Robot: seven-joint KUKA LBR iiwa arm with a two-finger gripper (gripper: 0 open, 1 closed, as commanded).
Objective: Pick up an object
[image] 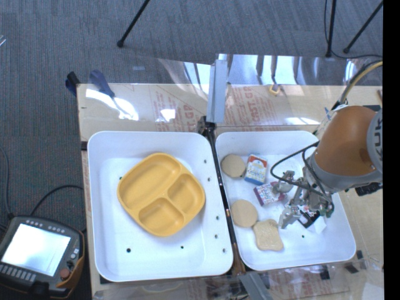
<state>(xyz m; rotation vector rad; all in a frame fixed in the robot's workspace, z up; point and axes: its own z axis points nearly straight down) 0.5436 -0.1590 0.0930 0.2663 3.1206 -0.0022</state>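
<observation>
objects for picking lie in the right bin (pixel 337 245): two round biscuit-like pieces, one far left (pixel 234 165) and one nearer (pixel 244 213), a toast-shaped piece (pixel 268 235) at the near side, a small blue and white carton (pixel 255 169) and a pink packet (pixel 269 194) between them. the arm (pixel 344 149) reaches in from the right and its gripper (pixel 299 212) hangs low just right of the pink packet and above the toast piece; whether its pincer is open or closed on anything i cannot tell, the tips blur into cables and a dark item under them

risk, as i judge it: the pieces sit close together, so a descent here may land between two of them, nudge the packet aside or clip the flat toast edge without lifting it. flat pieces on a smooth floor tend to slide away

left bin (pixel 100 255) carries a yellow divided plate (pixel 161 194). both bins rest on a cardboard-covered bench (pixel 156 105), with grey carpet beyond, tripod legs far off and a teach pendant (pixel 40 250) on the floor at near left
</observation>
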